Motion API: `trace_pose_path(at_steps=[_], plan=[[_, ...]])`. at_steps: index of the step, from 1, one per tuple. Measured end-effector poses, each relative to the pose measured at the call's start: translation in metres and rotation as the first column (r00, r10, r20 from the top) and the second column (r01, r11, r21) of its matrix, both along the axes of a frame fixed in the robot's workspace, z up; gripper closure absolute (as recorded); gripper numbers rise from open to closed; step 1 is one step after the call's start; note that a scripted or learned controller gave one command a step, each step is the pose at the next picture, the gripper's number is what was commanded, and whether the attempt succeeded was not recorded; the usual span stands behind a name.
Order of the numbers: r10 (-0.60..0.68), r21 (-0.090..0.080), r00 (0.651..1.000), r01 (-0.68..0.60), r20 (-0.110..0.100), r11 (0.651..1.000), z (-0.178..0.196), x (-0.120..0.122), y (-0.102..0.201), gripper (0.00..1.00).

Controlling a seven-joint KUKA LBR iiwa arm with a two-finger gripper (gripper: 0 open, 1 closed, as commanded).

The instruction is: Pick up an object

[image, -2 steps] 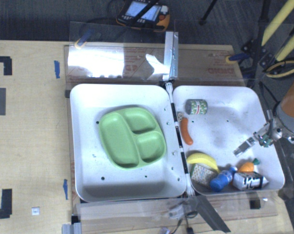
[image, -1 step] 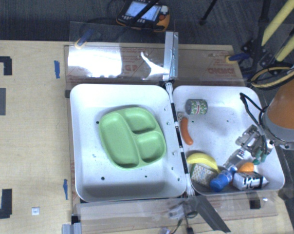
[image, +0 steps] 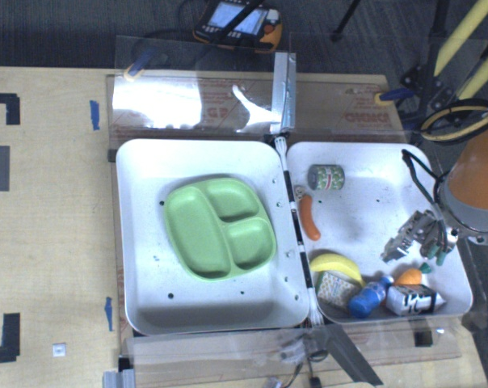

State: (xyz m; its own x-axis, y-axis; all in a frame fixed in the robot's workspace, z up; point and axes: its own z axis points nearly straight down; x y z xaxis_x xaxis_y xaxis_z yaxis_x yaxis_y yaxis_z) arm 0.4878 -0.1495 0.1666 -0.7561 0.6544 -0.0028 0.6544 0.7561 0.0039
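Plainly the pickable things are all in the right bin (image: 365, 176), and most of them crowd its near edge: a banana (image: 334, 263) lies against the divider, with a speckled grey packet (image: 334, 286) just under it, a blue bottle (image: 367, 297) beside that, a small orange fruit (image: 409, 277) and a black-and-white carton (image: 414, 300) touching one another toward the near right corner; they sit heaped there, probably because the bin floor lets loose things gather at the low side. Farther back a green can (image: 326, 177) lies on its side, well apart from the heap, and a thin orange carrot (image: 309, 217) lies along the divider, also by itself — these two look the easiest to take cleanly. The left bin (image: 139, 217) holds a green divided plate (image: 218, 227), flat and rather broad for a two-finger grip.

The claw (image: 416, 241) hangs over the right bin's right side, just behind the orange fruit and the carton, apart from both; whether its fingers are spread or pressed together I cannot tell — the tangle of dark parts and cable there is too confused; nothing visible sits between them, so I judge that no object is yet picked.
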Motion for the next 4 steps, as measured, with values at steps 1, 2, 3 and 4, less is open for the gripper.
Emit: trace_pose_path(at_steps=[1, 2, 3, 4], plan=[[0.0, 0.0, 1.0, 0.0, 0.0, 1.0, 0.0, 0.0, 0.0, 0.0], [0.242, 0.0, 0.97, -0.242, -0.004, 0.97, -0.023, 0.005, 0.049, 0.0], [0.342, -0.002, 0.94, -0.342, 0.0, 0.94, -0.075, 0.022, 0.057, 0.0], [0.34, -0.003, 0.941, -0.34, 0.006, 0.941, -0.064, 0.023, 0.057, 1.0]])
